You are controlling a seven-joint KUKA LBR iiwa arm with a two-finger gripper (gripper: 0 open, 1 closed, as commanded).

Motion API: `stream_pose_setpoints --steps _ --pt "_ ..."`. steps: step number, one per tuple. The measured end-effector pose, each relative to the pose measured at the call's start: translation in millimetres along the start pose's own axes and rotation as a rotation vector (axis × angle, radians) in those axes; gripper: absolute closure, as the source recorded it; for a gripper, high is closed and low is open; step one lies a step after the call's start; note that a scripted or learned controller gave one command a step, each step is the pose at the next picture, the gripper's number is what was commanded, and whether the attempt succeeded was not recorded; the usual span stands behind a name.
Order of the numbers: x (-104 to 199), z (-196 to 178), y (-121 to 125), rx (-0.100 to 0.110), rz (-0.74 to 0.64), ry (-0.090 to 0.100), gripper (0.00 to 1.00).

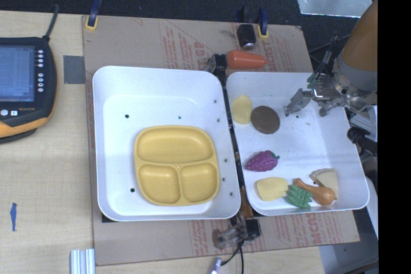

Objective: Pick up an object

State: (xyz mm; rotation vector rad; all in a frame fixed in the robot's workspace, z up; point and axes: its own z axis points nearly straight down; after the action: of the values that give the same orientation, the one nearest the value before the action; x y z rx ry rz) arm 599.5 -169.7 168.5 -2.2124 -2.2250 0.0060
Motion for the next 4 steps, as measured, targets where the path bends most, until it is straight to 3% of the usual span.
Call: stream_pose_setpoints --steps 1,2,3,4 --pt "45.1 77.3 44.4 -0.001 0.001 0.0 0.0" --pt "60.4 76.9 6.6 -0.001 0.002 -0.001 0.0" --pt "59.2 65.9 7.0 -0.001 0.001 -0.002 1.0" --pt "59.2 66.1 6.9 -0.001 0.001 -0.003 0.0"
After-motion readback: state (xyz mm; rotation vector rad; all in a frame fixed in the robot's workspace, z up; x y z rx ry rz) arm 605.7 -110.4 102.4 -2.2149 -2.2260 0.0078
